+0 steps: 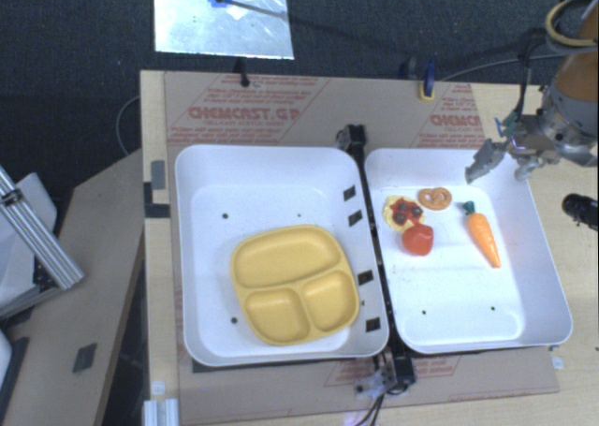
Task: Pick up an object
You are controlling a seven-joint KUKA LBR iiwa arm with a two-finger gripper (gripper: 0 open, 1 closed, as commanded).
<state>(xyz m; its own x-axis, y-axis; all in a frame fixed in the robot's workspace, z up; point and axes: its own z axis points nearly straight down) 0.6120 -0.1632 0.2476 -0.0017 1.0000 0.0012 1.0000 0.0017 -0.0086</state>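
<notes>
Hovering over the far right corner of the right-hand shallow white bin (524,321), the two-finger gripper (505,160) hangs with its fingers spread apart and nothing between them. Below and a little to its left lies the nearest likely target, an orange toy carrot with a green top (483,236), resting flat on the bin floor with its point toward the near edge. It looks like hollow moulded plastic: light, stiff, and probably slick, so a pinch across the thick part just below the green top seems safer than one at the tapering tip. Just beside it sit a red toy tomato (418,239), a small pizza-like piece with dark spots (402,212) and a brown pretzel-shaped piece (434,198), all close together but apart from the carrot. The bin floor is smooth and glossy, so a nudged toy could slide. The left-hand white bin (215,181) holds a yellow divided plastic tray (295,282). Both bins rest on a brown printed cardboard sheet (253,106) over the bench, with dark carpet beyond.
</notes>
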